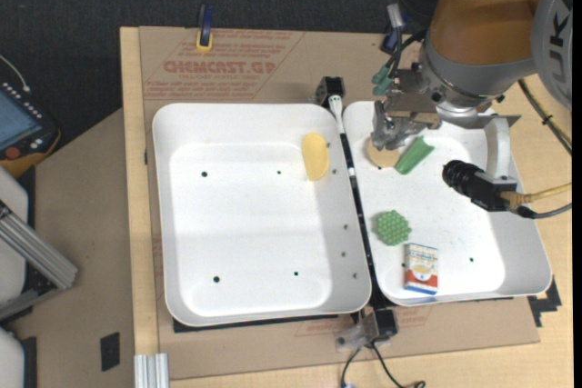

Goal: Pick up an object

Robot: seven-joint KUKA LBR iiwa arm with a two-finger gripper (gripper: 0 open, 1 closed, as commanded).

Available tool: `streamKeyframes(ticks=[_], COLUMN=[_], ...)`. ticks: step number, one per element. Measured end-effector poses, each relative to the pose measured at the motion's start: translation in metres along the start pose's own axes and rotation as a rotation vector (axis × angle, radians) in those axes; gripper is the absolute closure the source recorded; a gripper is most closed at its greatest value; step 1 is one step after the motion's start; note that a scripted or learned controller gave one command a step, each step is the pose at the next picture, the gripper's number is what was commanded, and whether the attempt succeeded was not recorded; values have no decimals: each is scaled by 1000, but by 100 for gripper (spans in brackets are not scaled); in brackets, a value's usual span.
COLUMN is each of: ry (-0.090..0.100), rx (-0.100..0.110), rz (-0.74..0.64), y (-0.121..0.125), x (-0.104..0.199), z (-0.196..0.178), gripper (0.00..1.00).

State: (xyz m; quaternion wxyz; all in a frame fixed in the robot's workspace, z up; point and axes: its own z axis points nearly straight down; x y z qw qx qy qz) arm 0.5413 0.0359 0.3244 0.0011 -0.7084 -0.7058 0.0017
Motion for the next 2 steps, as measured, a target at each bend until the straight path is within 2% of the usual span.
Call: streamKeyframes(ticks=[1, 2], ry=[1, 1], rx=[-8, 1], rz=[-6, -2], y=[-1, -14], x=[21, 10], z=[-21, 0], gripper=[100, 100])
